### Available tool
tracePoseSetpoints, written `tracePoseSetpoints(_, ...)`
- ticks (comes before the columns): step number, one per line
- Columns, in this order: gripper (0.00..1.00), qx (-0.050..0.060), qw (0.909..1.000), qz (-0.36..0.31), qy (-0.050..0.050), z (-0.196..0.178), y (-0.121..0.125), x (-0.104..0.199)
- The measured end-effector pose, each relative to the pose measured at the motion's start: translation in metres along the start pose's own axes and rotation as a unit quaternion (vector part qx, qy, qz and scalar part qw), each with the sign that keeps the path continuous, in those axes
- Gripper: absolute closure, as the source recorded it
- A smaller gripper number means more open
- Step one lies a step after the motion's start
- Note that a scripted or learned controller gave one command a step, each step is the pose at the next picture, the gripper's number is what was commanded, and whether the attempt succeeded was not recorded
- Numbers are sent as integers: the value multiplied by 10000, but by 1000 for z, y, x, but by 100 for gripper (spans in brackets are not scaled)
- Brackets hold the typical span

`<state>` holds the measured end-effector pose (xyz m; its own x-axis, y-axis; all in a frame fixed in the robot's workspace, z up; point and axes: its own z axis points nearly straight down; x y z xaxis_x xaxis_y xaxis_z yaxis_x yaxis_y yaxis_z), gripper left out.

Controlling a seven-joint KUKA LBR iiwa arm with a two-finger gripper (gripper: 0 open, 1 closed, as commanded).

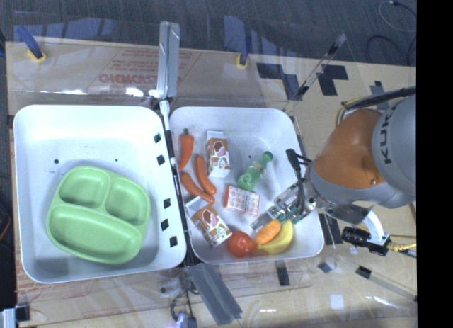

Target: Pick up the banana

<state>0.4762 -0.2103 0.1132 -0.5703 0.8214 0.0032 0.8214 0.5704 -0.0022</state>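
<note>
The yellow banana (281,240) lies in the front right corner of the right bin (306,151), with a small orange carrot piece (267,232) resting against its left side. My gripper (283,213) hangs low just above and behind the banana, reaching in from the right below the orange wrist band. Its tip sits close over the carrot piece and the banana's upper end. Nothing is visibly lifted off the bin floor.
A red tomato (241,244) lies left of the banana. The right bin also holds a green bottle (253,172), a long carrot (185,148), two sausages (204,175), two small cartons (218,154) and a snack packet (241,200). A green divided plate (99,213) lies in the left bin (28,149).
</note>
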Motion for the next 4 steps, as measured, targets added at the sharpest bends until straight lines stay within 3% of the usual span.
tracePoseSetpoints(2, 0, -7, 9999, -173, -12, -16, 0, -1)
tracePoseSetpoints(3, 0, 5, 9987, 506, 11, 23, 36, 18)
tracePoseSetpoints(4, 0, -8, 9999, 146, -12, -52, 0, -1)
